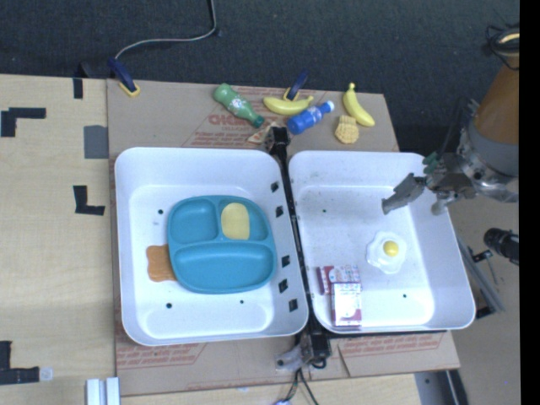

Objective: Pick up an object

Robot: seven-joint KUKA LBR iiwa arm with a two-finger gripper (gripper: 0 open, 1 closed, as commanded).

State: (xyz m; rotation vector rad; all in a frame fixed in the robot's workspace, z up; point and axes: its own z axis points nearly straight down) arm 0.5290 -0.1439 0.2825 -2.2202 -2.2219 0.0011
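From above, the desk (51, 251) carries two white bins side by side. In the left bin (135, 175) lies a blue plate (221, 245) with compartments, and a yellow oval piece (235, 221) rests in the plate's upper right compartment. An orange slab (158, 263) sticks out from under the plate's left edge, touching it. In the right bin (439, 306) a fried egg (387, 251) lies toward the right of the floor, and a red-and-white packet (342, 293) lies near the front wall, below and left of the egg, apart from it. The arm (499, 133) comes in from the right, and its pincer (415, 194) hangs over the right bin's upper right part, above the egg and clear of it. One dark finger (400, 196) points left and slightly down over the bin floor; the other is too blurred against the wrist to make out, so whether the pincer is spread or pressed together cannot be told, and nothing is seen between the fingers. Behind the bins, on the cardboard (169, 116), lie a green bottle (236, 105), a banana (288, 105), a blue bottle (309, 117), a second banana (359, 107) and a small yellow ridged piece (346, 130). A blue clamp (123, 76) sits at the cardboard's far left corner.
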